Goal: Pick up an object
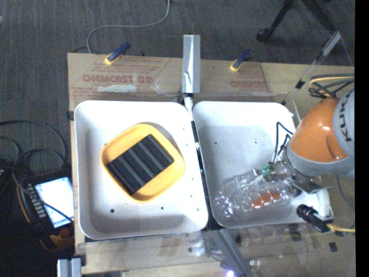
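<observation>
A yellow block with a black ribbed top [143, 160] lies in the left bin [86, 126], turned at a slant. A clear crumpled plastic bottle [251, 195] with something orange inside lies on its side at the front of the right bin [230, 126]. The arm's orange band [320, 134] hangs over the right bin's right side. My gripper [277, 175] reaches down at the bottle's right end, close to or touching it.
A metal divider post [191, 62] stands behind the seam between the bins. Two blue-and-yellow clamps [117, 52] [240, 59] hold the cardboard backing. A tablet [49, 198] and cables lie on the floor at the left.
</observation>
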You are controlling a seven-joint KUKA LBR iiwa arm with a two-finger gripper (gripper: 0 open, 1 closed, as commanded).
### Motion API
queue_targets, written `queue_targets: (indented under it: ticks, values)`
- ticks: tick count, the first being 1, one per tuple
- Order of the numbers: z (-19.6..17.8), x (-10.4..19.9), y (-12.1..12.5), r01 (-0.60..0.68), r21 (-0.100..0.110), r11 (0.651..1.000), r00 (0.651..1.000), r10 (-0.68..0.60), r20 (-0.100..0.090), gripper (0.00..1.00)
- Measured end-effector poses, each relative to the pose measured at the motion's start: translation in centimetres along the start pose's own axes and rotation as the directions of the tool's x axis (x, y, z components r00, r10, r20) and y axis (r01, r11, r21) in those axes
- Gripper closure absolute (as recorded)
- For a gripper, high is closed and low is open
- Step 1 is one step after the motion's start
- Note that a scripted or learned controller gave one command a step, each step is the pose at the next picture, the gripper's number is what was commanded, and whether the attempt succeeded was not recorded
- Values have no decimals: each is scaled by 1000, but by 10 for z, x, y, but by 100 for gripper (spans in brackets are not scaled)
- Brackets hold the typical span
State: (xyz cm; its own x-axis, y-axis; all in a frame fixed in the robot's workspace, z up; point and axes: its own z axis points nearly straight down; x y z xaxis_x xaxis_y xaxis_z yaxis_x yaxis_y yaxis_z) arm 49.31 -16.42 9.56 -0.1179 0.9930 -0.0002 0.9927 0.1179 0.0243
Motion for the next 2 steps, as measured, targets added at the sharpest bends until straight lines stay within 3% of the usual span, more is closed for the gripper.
queue_targets:
  ticks: [1,2]
  values:
    - [-13,3,4,4,-6,1000,1000,-4,-4,100]
    - [-73,-7,121,251,23,968,968,-251,-4,100]
